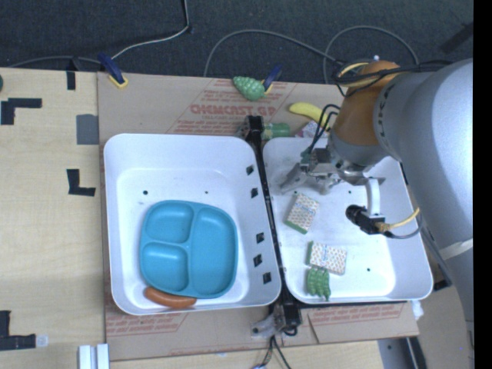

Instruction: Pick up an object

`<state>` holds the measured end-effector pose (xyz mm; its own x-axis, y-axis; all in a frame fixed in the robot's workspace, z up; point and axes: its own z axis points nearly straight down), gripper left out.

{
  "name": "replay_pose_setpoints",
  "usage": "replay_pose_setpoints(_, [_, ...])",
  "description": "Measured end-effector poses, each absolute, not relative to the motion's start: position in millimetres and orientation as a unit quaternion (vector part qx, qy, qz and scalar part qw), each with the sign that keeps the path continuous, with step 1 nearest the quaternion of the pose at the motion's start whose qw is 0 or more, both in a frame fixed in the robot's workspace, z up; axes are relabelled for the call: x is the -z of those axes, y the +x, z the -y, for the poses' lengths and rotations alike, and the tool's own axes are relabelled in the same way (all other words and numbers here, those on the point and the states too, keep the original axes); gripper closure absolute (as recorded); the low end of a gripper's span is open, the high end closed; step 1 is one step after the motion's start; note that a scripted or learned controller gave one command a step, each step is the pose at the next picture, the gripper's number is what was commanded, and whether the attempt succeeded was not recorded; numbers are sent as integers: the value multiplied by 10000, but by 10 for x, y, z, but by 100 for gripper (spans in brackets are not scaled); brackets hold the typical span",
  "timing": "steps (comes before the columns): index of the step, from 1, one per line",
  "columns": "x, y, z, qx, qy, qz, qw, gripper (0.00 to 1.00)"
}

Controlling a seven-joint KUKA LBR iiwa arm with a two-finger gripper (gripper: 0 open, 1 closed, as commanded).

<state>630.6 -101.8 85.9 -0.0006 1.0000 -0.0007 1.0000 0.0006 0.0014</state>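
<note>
The tool (301, 177) hangs spread and empty just above the small pale checkered packet (302, 212); it should drop straight and centre before pinching.

Camera view: single fixed overhead position, angled down over the bench (46, 152); takes in both bins, left bin (123, 156) and right bin (400, 271), at moderate range.
</note>
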Motion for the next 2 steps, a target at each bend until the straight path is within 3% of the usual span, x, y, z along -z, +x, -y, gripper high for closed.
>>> replay_pose_setpoints(1, [-864,6182,1078,-10,7065,-7077,22,0])
replay_pose_setpoints(2, [-961,6182,1082,-4,7066,-7077,25,100])
